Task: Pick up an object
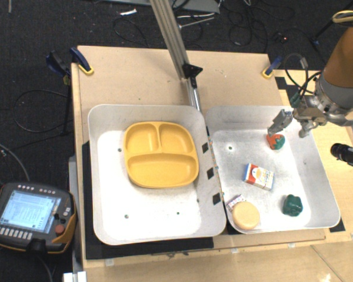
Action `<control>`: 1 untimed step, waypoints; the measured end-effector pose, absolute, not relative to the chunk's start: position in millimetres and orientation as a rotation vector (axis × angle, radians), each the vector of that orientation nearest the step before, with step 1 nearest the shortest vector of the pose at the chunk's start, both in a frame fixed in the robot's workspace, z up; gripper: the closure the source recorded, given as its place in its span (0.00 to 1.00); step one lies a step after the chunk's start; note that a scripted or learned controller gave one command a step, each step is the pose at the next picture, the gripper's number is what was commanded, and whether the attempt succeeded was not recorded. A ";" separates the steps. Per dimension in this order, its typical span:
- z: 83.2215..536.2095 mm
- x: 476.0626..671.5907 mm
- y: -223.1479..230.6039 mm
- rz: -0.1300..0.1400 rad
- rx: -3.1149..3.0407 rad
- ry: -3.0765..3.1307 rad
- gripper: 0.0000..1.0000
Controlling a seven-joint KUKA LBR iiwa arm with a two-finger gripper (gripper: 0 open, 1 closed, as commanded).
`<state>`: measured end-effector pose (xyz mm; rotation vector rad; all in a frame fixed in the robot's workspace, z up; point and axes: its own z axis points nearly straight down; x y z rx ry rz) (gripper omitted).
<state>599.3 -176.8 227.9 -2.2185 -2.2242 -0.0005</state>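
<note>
From the overhead camera view, the end effector (293, 123) hangs with fingers spread apart, clamped on nothing. A small red-and-green object (275, 141) sits at its seven o'clock in the right bin (317, 181), its shape hard to make out.

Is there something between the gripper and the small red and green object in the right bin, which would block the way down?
Nothing visible does. The gripper, fingers open, hangs beside the small red and green object, near the right bin's far edge. The small box lies nearer the camera, apart.
</note>
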 end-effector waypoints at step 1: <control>228.0 599.4 -176.8 0.000 -2.219 -2.225 0.00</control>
